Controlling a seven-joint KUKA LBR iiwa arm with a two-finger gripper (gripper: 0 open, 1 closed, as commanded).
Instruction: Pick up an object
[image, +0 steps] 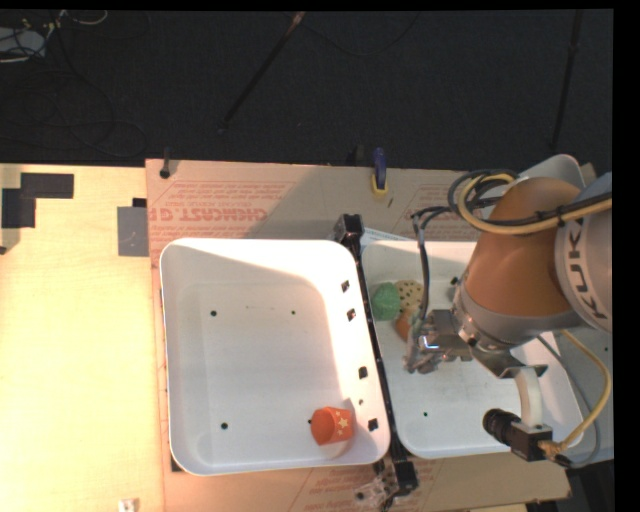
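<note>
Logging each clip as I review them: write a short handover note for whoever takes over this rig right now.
Gripper: low in the right bin, beside the green ball, the speckled beige object and a small orange item; nothing seen held.
Left bin: orange block with a star near its front right corner.
Done: arm has reached the cluster.
Left: grasp one object and lift it.

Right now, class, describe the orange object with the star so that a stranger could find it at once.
Look at the left white bin of the two on the bench. In its near right corner sits a small orange block bearing a yellow star. The other small objects, such as the green ball, lie in the right bin.
</note>
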